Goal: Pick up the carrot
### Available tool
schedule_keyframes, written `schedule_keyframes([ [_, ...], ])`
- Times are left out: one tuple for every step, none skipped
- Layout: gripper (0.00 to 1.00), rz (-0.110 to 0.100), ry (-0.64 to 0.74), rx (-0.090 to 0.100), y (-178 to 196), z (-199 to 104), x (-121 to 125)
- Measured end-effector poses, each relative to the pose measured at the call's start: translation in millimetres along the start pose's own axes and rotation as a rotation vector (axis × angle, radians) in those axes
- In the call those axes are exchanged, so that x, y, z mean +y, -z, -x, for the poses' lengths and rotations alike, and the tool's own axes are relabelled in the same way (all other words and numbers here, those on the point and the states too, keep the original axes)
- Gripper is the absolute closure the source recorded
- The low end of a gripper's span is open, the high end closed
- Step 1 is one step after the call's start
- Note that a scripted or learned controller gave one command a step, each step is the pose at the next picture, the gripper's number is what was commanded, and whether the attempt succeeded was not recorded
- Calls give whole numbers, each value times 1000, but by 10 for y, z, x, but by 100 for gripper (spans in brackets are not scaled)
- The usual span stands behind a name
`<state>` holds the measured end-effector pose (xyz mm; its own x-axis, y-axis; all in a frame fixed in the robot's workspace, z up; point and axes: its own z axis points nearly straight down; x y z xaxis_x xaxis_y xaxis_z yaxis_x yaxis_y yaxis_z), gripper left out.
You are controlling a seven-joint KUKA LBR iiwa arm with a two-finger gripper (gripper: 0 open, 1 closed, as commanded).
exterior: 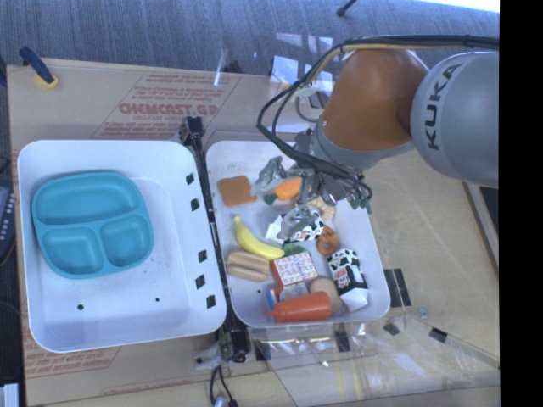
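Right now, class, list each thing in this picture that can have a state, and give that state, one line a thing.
carrot: lying in the right bin, right under the pincer, not lifted.
pincer: down among the toys.
blue tray: flat in the left bin, its compartments bare.
banana: lying on its side.
red sausage: lying by the near wall.
milk carton: tipped over.

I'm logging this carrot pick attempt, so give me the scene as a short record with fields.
arm: grey with orange band, reaching in from the right
claw: low in the right white bin, at the orange toy carrot
grasp: cannot tell
nearby: yellow toy banana, brown toast slice, red toy sausage
left white bin: blue divided plastic tray
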<state>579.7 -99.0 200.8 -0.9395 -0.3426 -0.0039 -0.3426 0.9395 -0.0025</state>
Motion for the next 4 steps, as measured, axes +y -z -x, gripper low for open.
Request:
schedule_keyframes([
  [0, -5, -69, 0, 125, -141, -734],
  [0, 2, -218, 5, -569, 134, -1119],
  [0, -11, -410, -34, -881, 197, -1260],
  [0, -13, -522, -33, -892, 67, -1241],
])
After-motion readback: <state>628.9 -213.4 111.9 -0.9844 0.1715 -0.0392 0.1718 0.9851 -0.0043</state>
